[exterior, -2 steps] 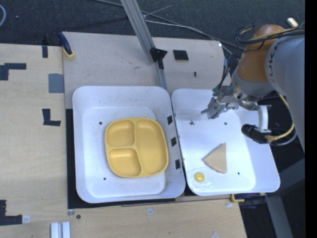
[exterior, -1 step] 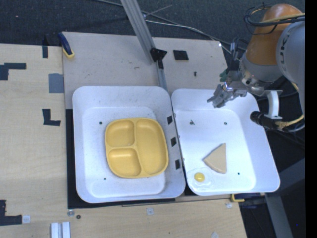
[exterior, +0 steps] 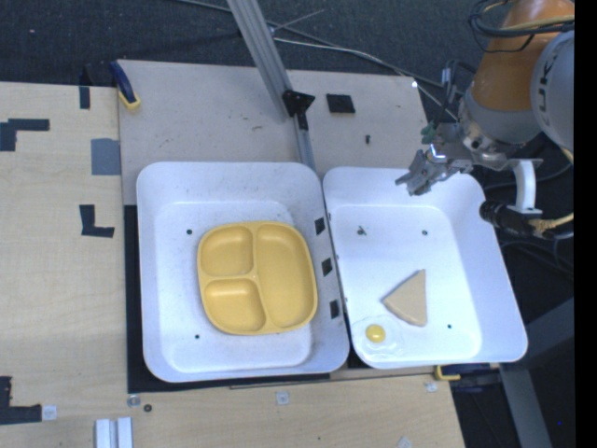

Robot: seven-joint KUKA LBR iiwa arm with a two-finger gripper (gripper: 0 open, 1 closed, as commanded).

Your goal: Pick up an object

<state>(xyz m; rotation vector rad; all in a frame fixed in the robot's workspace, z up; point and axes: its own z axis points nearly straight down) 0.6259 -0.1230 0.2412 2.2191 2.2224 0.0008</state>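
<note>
A tan wedge-shaped object (exterior: 409, 299), like a slice of toast or pie, lies flat in the right white bin (exterior: 466, 250), toward that bin's near edge, its point aimed at the far side. Near it, in the bin's near left corner, sits a small round yellow piece (exterior: 375, 334). The left white bin (exterior: 168, 250) touches the right one along their shared edge and holds a yellow divided plate (exterior: 256, 277) with three compartments, lying at its centre. The pincer (exterior: 422, 177) hangs over the far rim of the right bin, well apart from the wedge, with nothing between its fingers; whether they are spread or closed cannot be told. Above it is the arm's orange band (exterior: 522, 45). On the grey arm casing at the right edge, letters are partly visible, too cut off to read. A yellow-tipped blue clamp (exterior: 123, 86) sits at the desk's (exterior: 56, 278) far left.
</note>
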